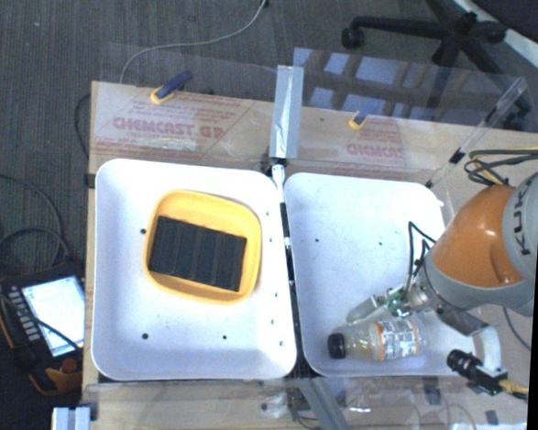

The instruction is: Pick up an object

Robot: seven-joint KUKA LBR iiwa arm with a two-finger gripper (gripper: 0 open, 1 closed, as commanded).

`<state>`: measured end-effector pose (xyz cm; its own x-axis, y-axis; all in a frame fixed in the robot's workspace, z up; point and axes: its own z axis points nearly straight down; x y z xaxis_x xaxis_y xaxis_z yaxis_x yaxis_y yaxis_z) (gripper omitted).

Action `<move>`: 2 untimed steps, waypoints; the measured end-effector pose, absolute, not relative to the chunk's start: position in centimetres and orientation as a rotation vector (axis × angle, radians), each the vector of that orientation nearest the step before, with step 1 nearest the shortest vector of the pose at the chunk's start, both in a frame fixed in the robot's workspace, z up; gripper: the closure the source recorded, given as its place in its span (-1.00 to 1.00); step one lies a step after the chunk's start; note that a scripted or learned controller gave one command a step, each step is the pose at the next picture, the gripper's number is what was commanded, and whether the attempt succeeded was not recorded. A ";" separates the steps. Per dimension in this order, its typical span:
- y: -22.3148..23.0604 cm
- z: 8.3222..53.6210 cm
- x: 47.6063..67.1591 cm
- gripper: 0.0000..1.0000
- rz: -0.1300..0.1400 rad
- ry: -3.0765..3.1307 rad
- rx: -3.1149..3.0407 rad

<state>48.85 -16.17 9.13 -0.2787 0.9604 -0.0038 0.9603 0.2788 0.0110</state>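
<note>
While the grey arm with its glossy orange band reaches in from the right, its gripper sits low in the right bin, just above a clear plastic bottle. This bottle lies on its side near the bin's front wall, black cap pointing left, with a pale label around its round body. Whether the gripper is spread or clamped cannot be told, nor whether it touches the bottle. Both bins are shallow, smooth, white and round-cornered, side by side on the wooden bench. Resting in the left bin is a yellow dish with soft rounded corners, carrying a flat black ribbed rectangular block.
</note>
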 end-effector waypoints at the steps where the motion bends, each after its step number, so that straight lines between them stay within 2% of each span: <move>1: -20.9 15.9 48.4 -1.00 -0.007 2.044 2.386; 2: -17.3 9.1 48.7 -1.00 0.004 2.197 2.230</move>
<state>48.68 -17.26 9.14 0.0151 0.9999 -0.0059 0.9998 -0.0151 0.0093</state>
